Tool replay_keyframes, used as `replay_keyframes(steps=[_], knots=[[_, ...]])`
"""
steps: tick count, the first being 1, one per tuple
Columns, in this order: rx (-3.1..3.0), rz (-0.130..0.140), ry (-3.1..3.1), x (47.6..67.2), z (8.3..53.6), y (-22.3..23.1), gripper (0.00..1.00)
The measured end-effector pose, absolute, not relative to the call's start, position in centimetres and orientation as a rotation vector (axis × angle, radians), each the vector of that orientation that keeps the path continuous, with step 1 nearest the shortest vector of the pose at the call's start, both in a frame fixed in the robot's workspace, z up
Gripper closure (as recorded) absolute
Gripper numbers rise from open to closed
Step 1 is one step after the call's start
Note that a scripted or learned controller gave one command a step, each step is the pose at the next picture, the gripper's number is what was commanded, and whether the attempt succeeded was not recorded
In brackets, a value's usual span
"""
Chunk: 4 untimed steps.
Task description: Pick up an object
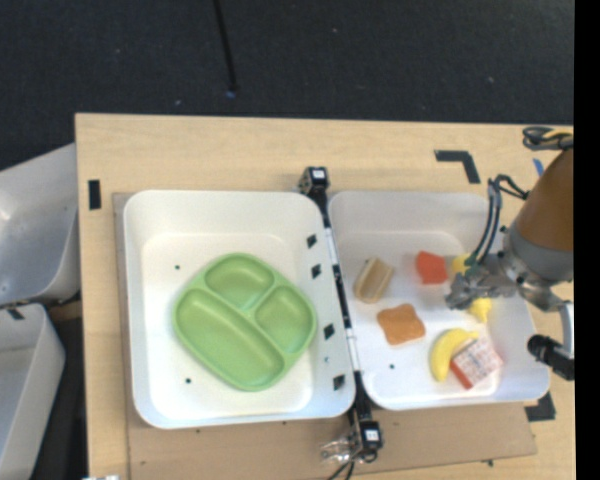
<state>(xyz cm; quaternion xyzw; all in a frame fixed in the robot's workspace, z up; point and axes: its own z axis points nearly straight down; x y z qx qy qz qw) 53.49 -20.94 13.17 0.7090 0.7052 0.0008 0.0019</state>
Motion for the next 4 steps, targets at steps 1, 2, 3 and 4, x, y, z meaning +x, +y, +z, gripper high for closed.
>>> replay_keyframes(steps=[1, 2, 3, 4], knots=[[2.219, 0.004, 2.215, 53.0, 19.4, -21.2, 1.00], [2.212, 0.005, 2.219, 53.7, 25.6, -21.6, 1.00], [2.213, 0.004, 2.222, 53.8, 29.9, -21.7, 1.00], [2.214, 0.001, 2.228, 53.2, 28.7, -16.1, 1.00]])
